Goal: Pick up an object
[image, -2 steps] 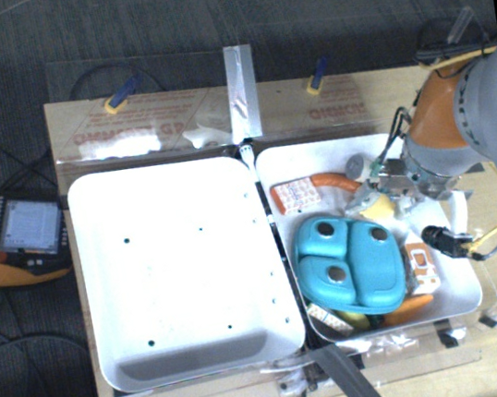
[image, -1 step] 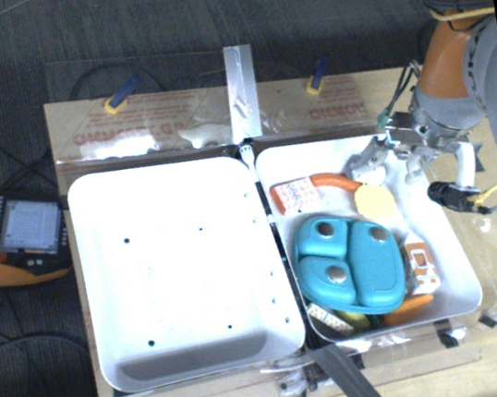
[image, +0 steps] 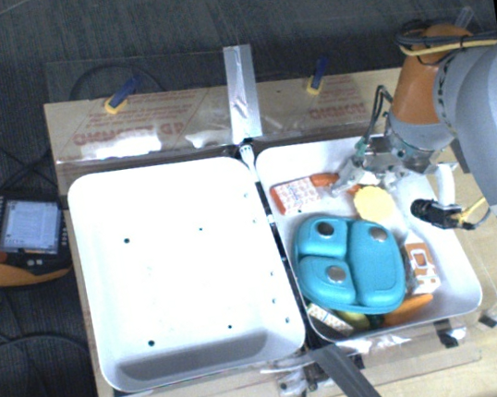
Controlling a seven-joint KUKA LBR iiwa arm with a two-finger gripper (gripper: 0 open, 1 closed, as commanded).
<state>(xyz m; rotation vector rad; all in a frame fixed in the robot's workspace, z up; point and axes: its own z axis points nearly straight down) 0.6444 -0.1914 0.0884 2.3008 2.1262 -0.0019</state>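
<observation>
The right white bin (image: 464, 290) holds a pile of things. A big turquoise plastic toy (image: 350, 261) with round knobs lies in its middle. A pale yellow rounded piece (image: 374, 205) lies just behind it, and an orange-and-white packet (image: 297, 195) sits at the back left. A small orange-and-white box (image: 421, 266) and an orange piece (image: 406, 307) lie at the front right. My gripper (image: 371, 173) hangs at the back of this bin, directly over the yellow piece. It is open, its fingers spread, with nothing held between them.
The left white bin (image: 176, 270) stands beside the right one, a raised rim (image: 275, 245) between them. A taped cardboard wall (image: 217, 118) with clamps runs along the back. An orange-cased handheld screen (image: 21, 236) lies on the floor far left.
</observation>
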